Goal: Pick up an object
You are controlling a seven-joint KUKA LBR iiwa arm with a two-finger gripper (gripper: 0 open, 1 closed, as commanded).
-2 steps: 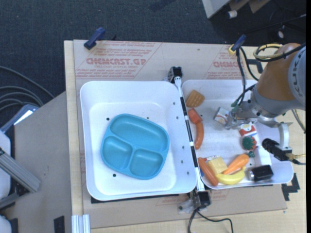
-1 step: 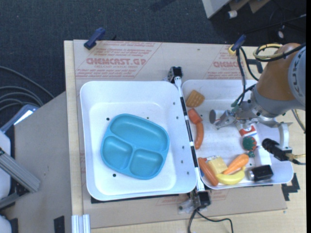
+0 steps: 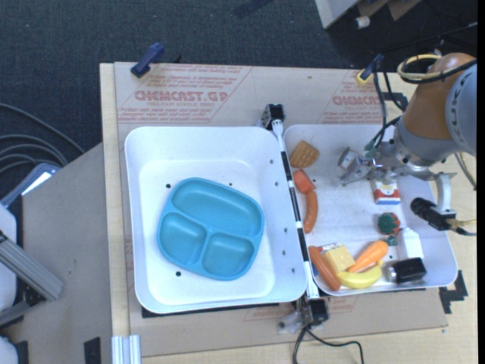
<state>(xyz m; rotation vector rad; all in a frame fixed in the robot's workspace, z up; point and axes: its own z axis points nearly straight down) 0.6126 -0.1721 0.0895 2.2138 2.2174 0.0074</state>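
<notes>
Blue tray (image 3: 210, 227) smooth glossy plastic; white bins (image 3: 144, 203) matt plastic; bench board (image 3: 114, 203) rough printed cardboard.

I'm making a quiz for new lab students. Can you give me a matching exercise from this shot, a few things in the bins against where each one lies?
Things:
1. blue divided tray
2. banana
3. cracker
4. black block

Places:
A. far end of the right bin, close to the divider
B. near right corner of the right bin
C. middle of the left bin
D. near edge of the right bin, just below the carrot

Pairs: 1-C, 2-D, 3-A, 4-B
</notes>
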